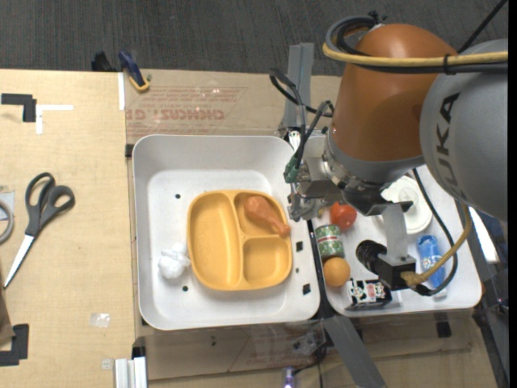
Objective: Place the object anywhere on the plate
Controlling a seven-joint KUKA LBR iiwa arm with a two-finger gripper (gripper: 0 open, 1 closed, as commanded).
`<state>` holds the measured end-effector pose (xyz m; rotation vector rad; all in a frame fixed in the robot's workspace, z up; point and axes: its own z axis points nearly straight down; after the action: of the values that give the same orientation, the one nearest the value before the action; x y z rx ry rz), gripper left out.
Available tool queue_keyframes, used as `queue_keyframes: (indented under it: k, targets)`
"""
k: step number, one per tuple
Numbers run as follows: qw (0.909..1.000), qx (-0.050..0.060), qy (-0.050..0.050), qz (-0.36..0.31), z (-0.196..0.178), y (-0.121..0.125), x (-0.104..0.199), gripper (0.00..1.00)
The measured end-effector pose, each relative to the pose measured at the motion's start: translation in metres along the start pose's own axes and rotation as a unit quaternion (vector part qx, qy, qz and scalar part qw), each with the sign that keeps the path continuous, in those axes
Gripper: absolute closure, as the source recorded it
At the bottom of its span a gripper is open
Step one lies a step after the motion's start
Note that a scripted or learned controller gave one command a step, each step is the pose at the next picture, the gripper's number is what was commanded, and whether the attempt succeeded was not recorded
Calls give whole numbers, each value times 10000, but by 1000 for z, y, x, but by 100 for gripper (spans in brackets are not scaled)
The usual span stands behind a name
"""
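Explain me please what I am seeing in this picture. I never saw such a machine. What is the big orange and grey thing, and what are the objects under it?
The big grey and orange thing is a robot arm, reaching in from the right. One camera above the bench looks down at a slant. Two shallow white bins sit side by side. The left bin holds a yellow divided plate; a toy chicken drumstick lies in its upper right compartment, and a small white object lies beside the plate. The right bin holds a tomato, a small can, an orange and other small items. The arm's body hides its gripping end, so I cannot tell whether anything is held.
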<state>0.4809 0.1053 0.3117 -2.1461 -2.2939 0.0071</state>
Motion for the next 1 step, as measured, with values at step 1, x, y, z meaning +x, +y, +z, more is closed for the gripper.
queue_keyframes:
  k: [1]
  targets:
    - [9993,-4,-4,-381,-13,-1,30,100]
